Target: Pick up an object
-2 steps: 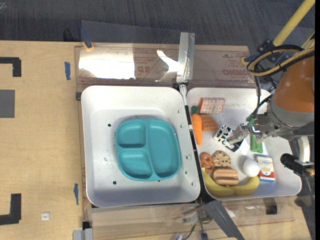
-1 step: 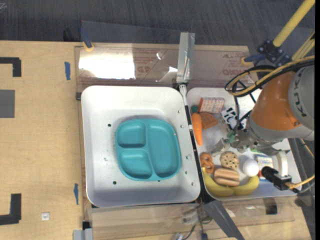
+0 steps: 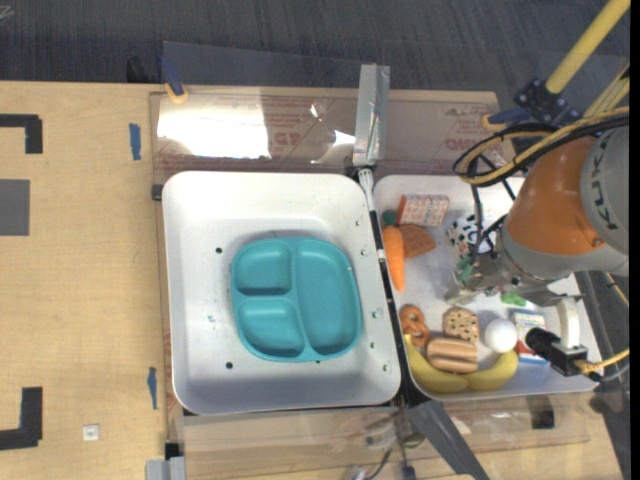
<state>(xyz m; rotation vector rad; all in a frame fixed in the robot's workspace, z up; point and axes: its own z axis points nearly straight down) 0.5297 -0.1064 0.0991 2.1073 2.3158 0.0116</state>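
**Operator:** What do you have on the camera view?

**Observer:** You're looking down on two white bins side by side. The left bin [image 3: 190,268] holds a teal divided plate [image 3: 296,298], lying flat near the middle with its three compartments facing up. The right bin [image 3: 425,186] carries the clutter you'd pick from.

**Operator:** Lay that clutter out for me.

**Observer:** Along the bin's left edge you'll see a carrot [image 3: 394,253], running lengthwise beside the divider. A small printed box [image 3: 423,209] sits near the far edge, just beside the carrot's top. At the near edge a banana [image 3: 462,372] curves along the wall, with a hot dog [image 3: 453,353] lying on it. A pretzel [image 3: 413,319] sits just left of a spotted cookie [image 3: 460,323], and a white egg [image 3: 499,335] is near the banana's right end. A black-and-white spotted item [image 3: 461,233] lies farther back, next to the arm.

**Operator:** And the arm?

**Observer:** You have it reaching in from the right, its orange band [image 3: 548,208] over the bin's right half. The gripper [image 3: 484,280] hangs above the middle of that bin, between the spotted item and the cookie. Whether the jaws are apart or together, I cannot tell.
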